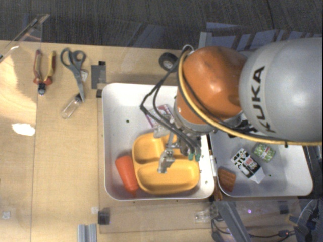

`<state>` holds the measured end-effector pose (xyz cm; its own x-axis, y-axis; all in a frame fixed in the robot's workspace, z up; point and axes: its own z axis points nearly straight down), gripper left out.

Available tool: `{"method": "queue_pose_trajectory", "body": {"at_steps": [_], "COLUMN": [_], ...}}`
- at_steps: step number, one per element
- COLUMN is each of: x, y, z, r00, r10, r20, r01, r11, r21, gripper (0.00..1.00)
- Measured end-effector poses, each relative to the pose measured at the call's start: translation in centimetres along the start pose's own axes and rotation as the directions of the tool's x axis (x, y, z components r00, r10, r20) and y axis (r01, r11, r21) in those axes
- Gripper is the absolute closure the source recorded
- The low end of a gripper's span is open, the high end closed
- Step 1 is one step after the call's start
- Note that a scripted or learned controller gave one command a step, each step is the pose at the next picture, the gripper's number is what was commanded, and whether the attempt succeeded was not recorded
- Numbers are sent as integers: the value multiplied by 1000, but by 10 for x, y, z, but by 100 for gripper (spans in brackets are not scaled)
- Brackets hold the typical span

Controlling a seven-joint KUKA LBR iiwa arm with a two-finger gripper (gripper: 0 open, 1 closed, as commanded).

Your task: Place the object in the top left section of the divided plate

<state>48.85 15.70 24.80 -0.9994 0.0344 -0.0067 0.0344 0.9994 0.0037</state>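
A yellow divided plate lies in the lower part of the left white bin. Its upper left section shows as a rounded yellow hollow, and the large lower section faces the bin's front wall. An orange-red carrot-like object lies in the bin against the plate's left edge. My gripper hangs low over the middle of the plate, just right of the upper left section. The arm's orange band and wrist hide the plate's upper right part. Nothing is visibly held in the gripper.
The right bin holds a black-and-white patterned item, a green item and a brown item. On the bench to the left lie scissors, red-handled pliers and a black block. A tape roll sits behind the left bin.
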Motion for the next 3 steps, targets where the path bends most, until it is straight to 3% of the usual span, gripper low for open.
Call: {"method": "queue_pose_trajectory", "body": {"at_steps": [1, 2, 3], "x": [-3, -3, -5], "y": [2, 2, 3], "z": [-12, -12, -24], "r00": [1000, 1000, 1000], "r10": [0, 0, 1], "r20": [8, 8, 17], "r01": [0, 0, 0], "r11": [1000, 1000, 1000], "r21": [-4, -4, -9], "gripper": [100, 0, 100]}}
